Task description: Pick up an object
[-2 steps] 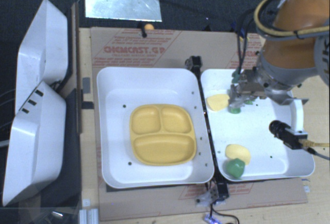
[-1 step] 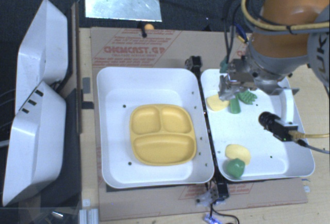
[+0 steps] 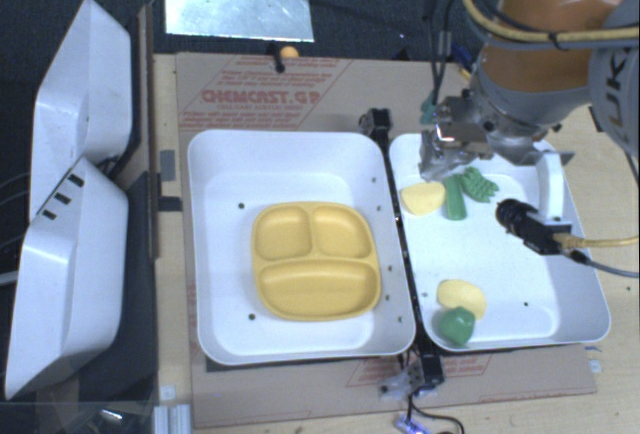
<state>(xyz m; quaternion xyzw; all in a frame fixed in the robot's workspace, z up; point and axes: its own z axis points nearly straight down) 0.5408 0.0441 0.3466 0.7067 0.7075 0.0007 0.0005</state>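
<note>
Wooden surface (image 3: 590,172) with cardboard under two white bins, dark carpet all round. The left bin (image 3: 215,242) just carries a yellow divided tray (image 3: 315,257). The right bin (image 3: 580,307) has the pickables: a pale yellow piece (image 3: 423,198) and green toy (image 3: 470,190) at its 11 o'clock, another yellow and green pair (image 3: 460,307) at 6. The claw (image 3: 440,157) hangs over the top cluster, probably aiming there; can't tell how it's set. It's tight against the bin's far rim, with more open room toward 3 o'clock.
</note>
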